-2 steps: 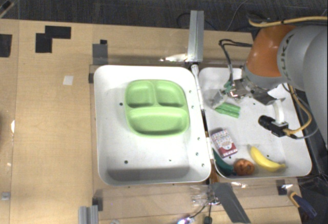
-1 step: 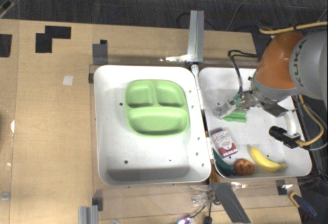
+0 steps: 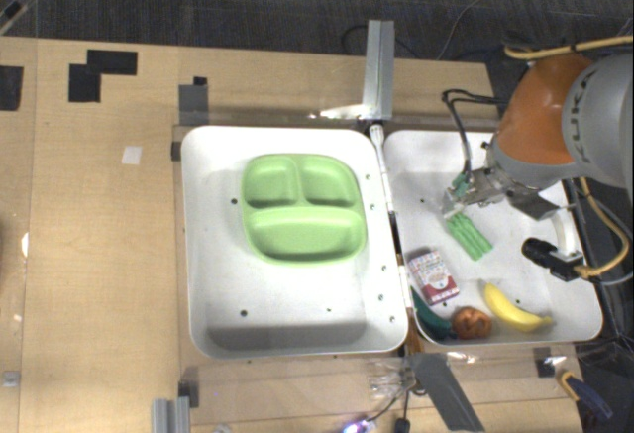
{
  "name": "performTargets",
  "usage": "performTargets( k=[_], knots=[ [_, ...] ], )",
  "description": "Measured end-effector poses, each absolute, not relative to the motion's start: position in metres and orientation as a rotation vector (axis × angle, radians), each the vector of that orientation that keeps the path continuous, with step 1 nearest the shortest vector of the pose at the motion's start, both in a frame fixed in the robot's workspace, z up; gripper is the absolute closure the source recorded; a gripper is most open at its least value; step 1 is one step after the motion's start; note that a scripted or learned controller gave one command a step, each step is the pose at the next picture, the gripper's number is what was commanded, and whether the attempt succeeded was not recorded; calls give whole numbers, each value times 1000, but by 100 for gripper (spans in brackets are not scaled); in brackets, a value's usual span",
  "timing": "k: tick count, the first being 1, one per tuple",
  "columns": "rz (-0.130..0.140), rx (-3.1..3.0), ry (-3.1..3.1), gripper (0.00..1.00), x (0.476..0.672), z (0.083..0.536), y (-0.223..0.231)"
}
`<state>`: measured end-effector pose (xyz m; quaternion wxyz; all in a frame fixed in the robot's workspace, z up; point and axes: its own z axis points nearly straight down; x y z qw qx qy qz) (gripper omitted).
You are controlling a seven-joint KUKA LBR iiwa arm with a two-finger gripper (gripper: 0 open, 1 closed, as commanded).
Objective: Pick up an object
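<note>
Green ridged block (image 3: 469, 236) mid-bin, claw (image 3: 464, 195) just above

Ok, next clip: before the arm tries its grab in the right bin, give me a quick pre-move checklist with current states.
1. Gripper over the right bin: ok.
2. A target close by: ok, the green ridged block lies just below the gripper.
3. Finger opening: cannot tell.
4. Block touched or lifted: cannot tell, fingertips are too small to read.
5. Neighbours apart from the block: ok, the banana, the red-and-white packet and the brown fruit lie nearer the front.
6. Green tray in the left bin, out of the way: ok.
</note>
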<state>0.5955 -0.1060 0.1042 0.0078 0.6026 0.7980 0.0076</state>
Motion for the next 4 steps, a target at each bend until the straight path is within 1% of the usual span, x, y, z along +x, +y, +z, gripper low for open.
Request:
performTargets(
  k=[1,2,3,4],
  knots=[
    [6,2116,2315,100,655,187,-58],
    [6,2115,2316,0,655,187,-59],
    [7,2157,2276,0,670,187,-64],
    [7,1910,2486,0,650,96,-111]
  ],
)
